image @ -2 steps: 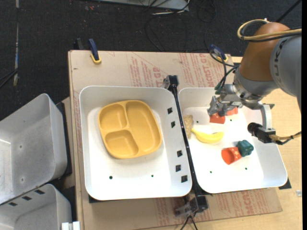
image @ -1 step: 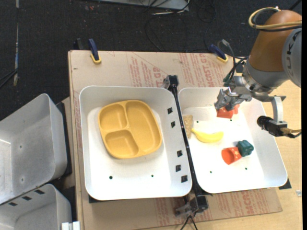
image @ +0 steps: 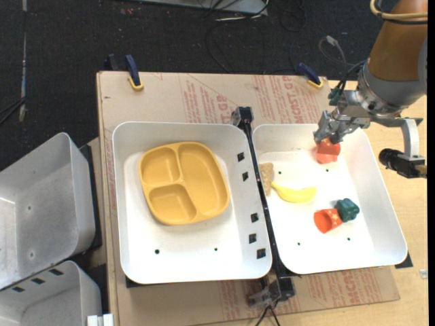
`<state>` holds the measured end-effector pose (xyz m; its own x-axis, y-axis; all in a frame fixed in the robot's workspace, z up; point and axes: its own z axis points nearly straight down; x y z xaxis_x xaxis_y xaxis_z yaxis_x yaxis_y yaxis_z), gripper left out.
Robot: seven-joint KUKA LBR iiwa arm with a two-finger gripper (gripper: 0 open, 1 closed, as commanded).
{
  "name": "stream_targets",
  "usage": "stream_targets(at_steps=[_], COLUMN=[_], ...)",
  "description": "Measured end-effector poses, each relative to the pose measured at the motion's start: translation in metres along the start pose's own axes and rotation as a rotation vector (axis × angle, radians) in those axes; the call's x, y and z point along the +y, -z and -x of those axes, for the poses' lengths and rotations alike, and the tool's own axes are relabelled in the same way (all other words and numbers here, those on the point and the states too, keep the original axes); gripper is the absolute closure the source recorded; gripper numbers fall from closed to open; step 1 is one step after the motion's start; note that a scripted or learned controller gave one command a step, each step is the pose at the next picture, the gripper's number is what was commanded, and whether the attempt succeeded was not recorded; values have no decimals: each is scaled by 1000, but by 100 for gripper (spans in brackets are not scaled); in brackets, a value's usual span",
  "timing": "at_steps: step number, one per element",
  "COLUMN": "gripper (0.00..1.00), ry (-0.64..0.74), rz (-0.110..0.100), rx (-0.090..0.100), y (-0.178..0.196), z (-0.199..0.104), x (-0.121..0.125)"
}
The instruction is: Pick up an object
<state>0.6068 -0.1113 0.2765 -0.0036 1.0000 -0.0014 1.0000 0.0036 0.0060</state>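
Red block point(image: 327, 151) sits at right bin's point(image: 380, 202) far edge, its top hidden under my claw point(image: 332, 136) | fingers blur into it, so closed or gripping: cannot tell | yellow banana point(image: 294, 193) mid-bin

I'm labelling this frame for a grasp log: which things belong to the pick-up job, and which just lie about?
In the job:
two-finger gripper
small red block under it
right white bin

Lying about:
yellow banana
orange-red cup
dark green toy
yellow divided plate
left white bin
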Motion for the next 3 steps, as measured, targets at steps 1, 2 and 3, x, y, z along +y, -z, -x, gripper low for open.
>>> stream_targets(at_steps=[1, 2, 3], gripper=[100, 100, 100], ry=[4, 3, 5], rz=[-3, -8, -7], rx=[2, 2, 3], y=[-3, -17, -32], z=[-53, -98, -160], x=[20, 21, 30])
